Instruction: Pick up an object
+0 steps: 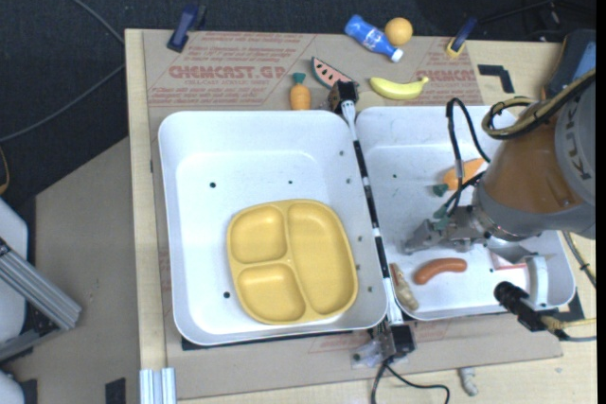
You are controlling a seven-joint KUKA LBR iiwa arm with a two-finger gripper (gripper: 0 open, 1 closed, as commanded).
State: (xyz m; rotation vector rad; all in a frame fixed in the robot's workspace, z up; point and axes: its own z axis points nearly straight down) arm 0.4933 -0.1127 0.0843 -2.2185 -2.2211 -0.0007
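The right bin [398, 139] holds a red-brown sausage [440, 270] near its front. A tan, bread-like piece [404, 289] lies at the front left corner. An orange item with a green end [460, 174] sits further back, partly hidden by the arm. My gripper [434, 237] hangs low over the middle of this bin, just behind the sausage and apart from it. Nothing shows between its fingers. The grey arm with its orange band [530, 170] covers the bin's right side.
The left bin [189, 156] carries a yellow divided plate [289, 258]. Behind the bins on the board lie a banana [398, 88], a blue bottle [372, 37], an orange ball [399, 30], a watermelon slice [327, 71] and a small carrot [300, 96]. A black divider [365, 194] separates the bins.
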